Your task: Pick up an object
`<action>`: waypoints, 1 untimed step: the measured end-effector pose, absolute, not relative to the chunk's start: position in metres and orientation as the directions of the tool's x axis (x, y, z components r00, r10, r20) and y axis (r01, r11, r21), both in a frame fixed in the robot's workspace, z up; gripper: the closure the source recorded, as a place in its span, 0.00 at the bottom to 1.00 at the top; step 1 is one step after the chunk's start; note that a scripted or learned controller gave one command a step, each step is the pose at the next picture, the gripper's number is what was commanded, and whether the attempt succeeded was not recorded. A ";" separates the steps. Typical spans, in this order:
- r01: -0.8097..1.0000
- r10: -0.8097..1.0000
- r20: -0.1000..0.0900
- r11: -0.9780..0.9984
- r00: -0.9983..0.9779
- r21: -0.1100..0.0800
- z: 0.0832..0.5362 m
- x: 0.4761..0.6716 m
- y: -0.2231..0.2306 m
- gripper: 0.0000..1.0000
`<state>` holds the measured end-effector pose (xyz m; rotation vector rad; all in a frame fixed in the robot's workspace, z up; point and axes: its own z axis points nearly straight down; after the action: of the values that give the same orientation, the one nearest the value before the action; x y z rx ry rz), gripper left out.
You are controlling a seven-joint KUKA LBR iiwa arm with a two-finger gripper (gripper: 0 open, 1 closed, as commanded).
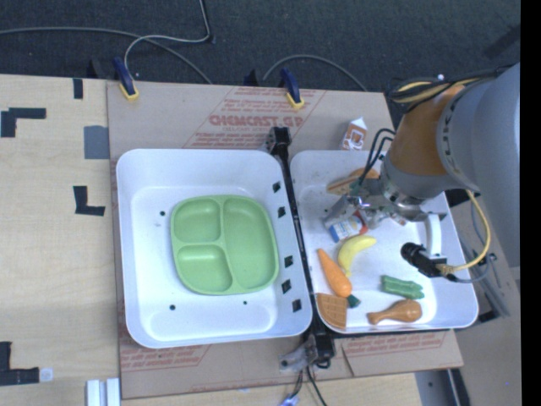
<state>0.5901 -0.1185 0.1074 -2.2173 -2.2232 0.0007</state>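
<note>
2 white bins side by side on the worktop: left bin (139, 252) with a green divided plate (225, 244), right bin (456, 311) with the toy food. Hand (359, 205) low over the upper-left part of the right bin, reaching in under the orange-banded wrist, directly above a small blue-and-white packet (338, 227) and just beside a yellow banana (355, 249). Cannot tell whether spread or pressed together — too dark and cluttered there to read, and nothing plainly pinched.

Judged from this: approach done, lift not yet done; grasp unconfirmed, nothing raised clear of the bin floor.

Likeliest target the banana, touching or nearly touching the packet. Long axis running diagonally, upper-right tip toward the hand, lower-left tip toward the orange carrot (334, 274). Carrot also diagonal, pointed end up-left, green stub down-right. Elsewhere in the right bin: green pepper-like piece (401, 287), brown drumstick (396, 313), waffle-like wedge (332, 311) at the front wall. Small carton (356, 134) outside the bin on the cardboard.
</note>
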 end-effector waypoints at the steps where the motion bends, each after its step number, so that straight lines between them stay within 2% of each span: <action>1: 1.000 1.000 -0.001 0.000 0.000 0.002 0.086 0.520 -0.103 0.00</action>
<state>0.5205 -0.1033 0.0862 -2.2230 -2.2228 -0.0015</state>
